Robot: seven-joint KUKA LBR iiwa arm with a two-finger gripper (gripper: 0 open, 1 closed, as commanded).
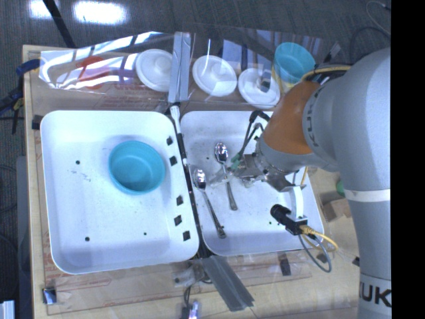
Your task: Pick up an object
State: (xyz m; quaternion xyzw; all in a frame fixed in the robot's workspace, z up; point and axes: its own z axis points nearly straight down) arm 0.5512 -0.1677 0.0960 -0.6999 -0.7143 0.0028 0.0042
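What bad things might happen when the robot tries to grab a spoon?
1. The two spoons lie close together in the right bin, so the end effector might nudge one while going for the other.
2. Both spoons lie flat, so the grab may slip.

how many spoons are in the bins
2, both in the right bin: one spoon near its left wall, another spoon beside the gripper. The arm may hide more.
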